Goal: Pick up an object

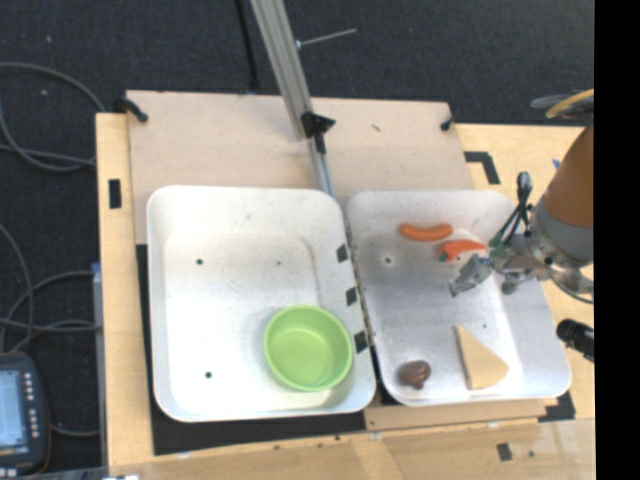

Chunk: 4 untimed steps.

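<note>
The grey two-finger hand (478, 271) hangs low in the right white bin (420, 298), seemingly spread and pinching nothing, just beside the small orange-red piece (458, 249). A descent slightly off could nudge that piece away. The orange sausage-shaped toy (426, 232) crowds it; tan wedge (481, 360) and brown lump (415, 373) lie apart.

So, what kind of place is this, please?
Most likely a robotics lab test bench, not a home or a shop. A robot arm reaches over two white bins holding small toy-like items, a metal camera pole stands behind them, and loose cables lie on the dark floor.
</note>
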Tool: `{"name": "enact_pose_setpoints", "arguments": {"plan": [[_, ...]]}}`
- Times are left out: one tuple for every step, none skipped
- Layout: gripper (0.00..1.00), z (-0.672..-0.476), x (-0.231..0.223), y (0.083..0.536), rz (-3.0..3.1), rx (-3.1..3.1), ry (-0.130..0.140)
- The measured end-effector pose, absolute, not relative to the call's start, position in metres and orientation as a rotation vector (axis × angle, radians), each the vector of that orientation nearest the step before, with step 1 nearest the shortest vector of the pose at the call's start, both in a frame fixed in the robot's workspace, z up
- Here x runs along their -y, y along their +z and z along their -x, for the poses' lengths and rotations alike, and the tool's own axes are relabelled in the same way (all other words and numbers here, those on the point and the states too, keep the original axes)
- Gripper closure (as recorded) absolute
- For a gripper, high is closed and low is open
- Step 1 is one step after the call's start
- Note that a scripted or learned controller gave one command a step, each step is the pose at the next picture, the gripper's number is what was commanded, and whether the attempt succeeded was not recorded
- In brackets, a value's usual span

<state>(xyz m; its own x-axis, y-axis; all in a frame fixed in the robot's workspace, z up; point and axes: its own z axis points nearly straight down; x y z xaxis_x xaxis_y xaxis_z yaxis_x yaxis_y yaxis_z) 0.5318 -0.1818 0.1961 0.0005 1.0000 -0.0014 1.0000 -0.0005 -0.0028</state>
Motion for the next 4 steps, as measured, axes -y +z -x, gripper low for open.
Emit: {"name": "enact_pose_setpoints", "arguments": {"plan": [[0.00,-0.539,0.186,0.150,2.223,2.220,0.005],[0.00,-0.539,0.187,0.100,2.226,2.221,0.002],[1.00,-0.540,0.188,0.112,2.233,2.218,-0.005],[1.00,-0.533,0.191,0.168,2.231,2.222,-0.006]]}}
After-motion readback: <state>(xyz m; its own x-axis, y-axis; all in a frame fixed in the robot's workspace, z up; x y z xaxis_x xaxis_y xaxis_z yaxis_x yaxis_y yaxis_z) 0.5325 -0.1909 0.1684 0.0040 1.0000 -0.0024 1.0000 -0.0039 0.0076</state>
